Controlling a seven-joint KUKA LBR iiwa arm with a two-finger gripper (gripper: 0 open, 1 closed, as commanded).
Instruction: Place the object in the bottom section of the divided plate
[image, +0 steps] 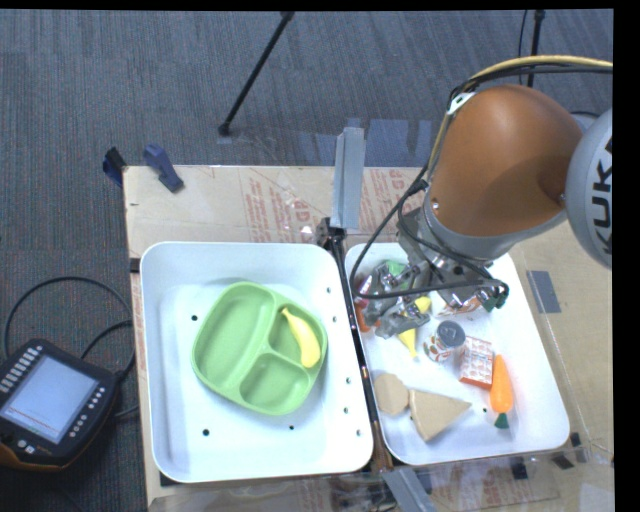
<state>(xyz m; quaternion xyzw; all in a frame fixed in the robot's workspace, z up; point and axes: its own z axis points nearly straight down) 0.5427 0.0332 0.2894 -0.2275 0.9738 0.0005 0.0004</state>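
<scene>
Grey carpet surrounds the cardboard-topped bench; whether the fingers are parted, I cannot tell.

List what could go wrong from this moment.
1. The pincer sits low among crowded items in the right bin, so it may grab or knock the wrong one.
2. A banana already lies in a right-hand section of the green divided plate; a drop could land beside it, not in the bottom section.
</scene>
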